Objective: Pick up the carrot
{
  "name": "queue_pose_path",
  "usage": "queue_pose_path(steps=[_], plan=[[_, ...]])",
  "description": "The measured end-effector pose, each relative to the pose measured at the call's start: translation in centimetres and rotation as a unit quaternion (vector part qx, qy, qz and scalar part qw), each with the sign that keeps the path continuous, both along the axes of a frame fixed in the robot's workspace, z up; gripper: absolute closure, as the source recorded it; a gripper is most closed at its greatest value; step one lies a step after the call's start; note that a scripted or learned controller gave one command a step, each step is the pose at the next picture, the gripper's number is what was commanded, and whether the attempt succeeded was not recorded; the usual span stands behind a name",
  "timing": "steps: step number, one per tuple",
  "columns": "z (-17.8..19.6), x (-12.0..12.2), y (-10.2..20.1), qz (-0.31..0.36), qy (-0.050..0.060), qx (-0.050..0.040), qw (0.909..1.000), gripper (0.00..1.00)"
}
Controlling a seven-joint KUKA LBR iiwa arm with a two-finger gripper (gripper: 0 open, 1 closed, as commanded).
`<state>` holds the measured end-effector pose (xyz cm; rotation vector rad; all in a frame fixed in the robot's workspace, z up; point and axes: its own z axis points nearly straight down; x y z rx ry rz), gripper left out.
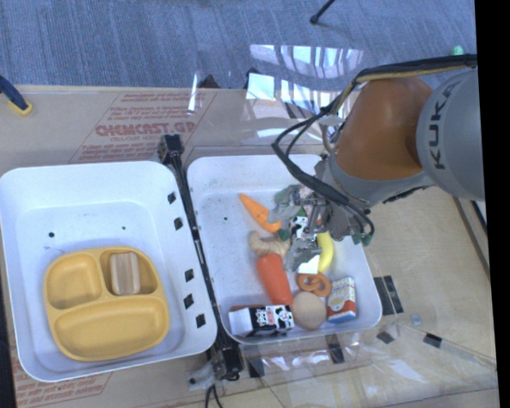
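Observation:
The carrot [255, 209] is a small orange cone lying in the upper middle of the right bin [215, 193], its tip pointing up and left. My gripper [296, 226] hangs low over the bin's centre, just right of the carrot and close beside it. The carrot lies free on the bin floor to the gripper's left. The grey and orange wrist hides the bin's upper right part.
Around the gripper lie a red-orange sausage-like piece [275, 279], a beige knobbly piece [264, 243], a banana [326, 253], a pretzel [313, 283], an egg [309, 310], a small can [343, 299] and a black-and-white carton [266, 317]. The left bin holds a yellow divided tray [107, 324].

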<state>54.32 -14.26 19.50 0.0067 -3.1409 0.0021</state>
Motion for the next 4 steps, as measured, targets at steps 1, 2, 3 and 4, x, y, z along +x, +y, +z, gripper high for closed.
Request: queue_pose_path(steps=[1,2,3,4], plan=[[-9.7,7.8,-1.4,0.091,-0.006,-0.0007,0.9958,0.00],[-10.1,11.0,-3.9,-0.062,0.014,0.0064,0.9980,0.00],[-8.9,11.6,-3.8,-0.060,0.000,0.0028,0.9982,1.00],[-9.5,10.8,-3.7,-0.059,0.016,0.0047,0.9981,0.00]])
